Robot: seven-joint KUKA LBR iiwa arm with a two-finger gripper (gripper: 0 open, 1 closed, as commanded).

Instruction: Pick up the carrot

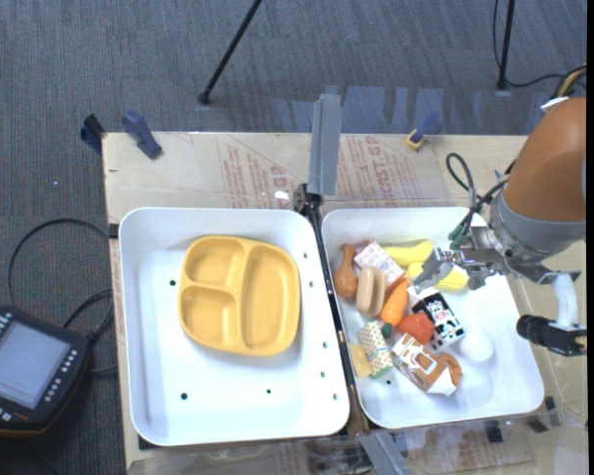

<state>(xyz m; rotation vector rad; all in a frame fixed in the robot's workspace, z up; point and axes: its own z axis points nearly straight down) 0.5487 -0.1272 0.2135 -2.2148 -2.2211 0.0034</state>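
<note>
The carrot (395,301) is squeezed between the hot dog (369,290) and the black-and-white carton (440,320); bare floor (505,310) lies right of that carton.

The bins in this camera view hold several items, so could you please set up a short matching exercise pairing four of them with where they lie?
Things:
1. yellow divided plate
2. carrot
3. banana
4. white egg

Places:
A. right bin, near its far rim, just beyond the gripper
B. left bin, alone
C. right bin, toward its right side, beside the cow-patterned carton
D. right bin, in the pile beside the hot dog

Pairs: 1-B, 2-D, 3-A, 4-C
</note>
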